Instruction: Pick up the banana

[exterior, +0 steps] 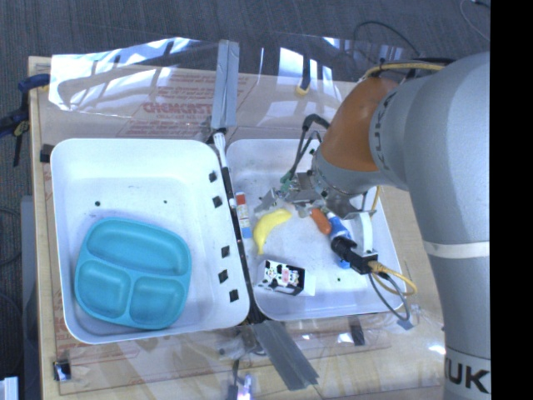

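Table on dark carpet

A pale wooden table (420, 223) stands on dark grey carpet (125, 11); clear plastic sheeting (166, 90) across its top catches bright glare from overhead light.

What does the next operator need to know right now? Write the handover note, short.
Gripper: low in the right bin, just above and right of the banana; whether it is open or shut cannot be read from this view.
Banana: lying on the right bin's floor near the divider, not lifted.
Nearby: a small black-and-white box below the banana, an orange and blue item to its right.
Left bin: holds a blue divided tray.
Done: arm brought over the banana.
Left: grasp and lift.
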Available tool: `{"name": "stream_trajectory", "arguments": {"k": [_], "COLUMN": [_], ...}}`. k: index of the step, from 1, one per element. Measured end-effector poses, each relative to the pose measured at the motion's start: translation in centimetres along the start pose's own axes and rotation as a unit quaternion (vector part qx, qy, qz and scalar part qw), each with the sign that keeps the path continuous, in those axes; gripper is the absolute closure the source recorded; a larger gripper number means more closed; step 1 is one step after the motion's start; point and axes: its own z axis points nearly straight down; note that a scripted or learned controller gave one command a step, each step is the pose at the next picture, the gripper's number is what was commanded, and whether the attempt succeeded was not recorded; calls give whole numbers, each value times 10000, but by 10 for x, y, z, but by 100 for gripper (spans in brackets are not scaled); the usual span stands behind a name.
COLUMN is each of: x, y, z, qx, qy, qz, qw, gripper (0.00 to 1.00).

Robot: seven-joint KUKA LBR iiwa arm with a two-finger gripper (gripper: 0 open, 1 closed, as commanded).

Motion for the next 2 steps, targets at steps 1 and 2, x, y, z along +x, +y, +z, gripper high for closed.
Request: {"name": "stream_trajectory", "arguments": {"k": [1, 2], "x": [9, 14], "y": [-11, -12], "z": [22, 17], "qx": [-105, -46], "qy": [-88, -35], "qz": [-17, -73], "qw": [9999, 10000], "gripper": [0, 100]}}
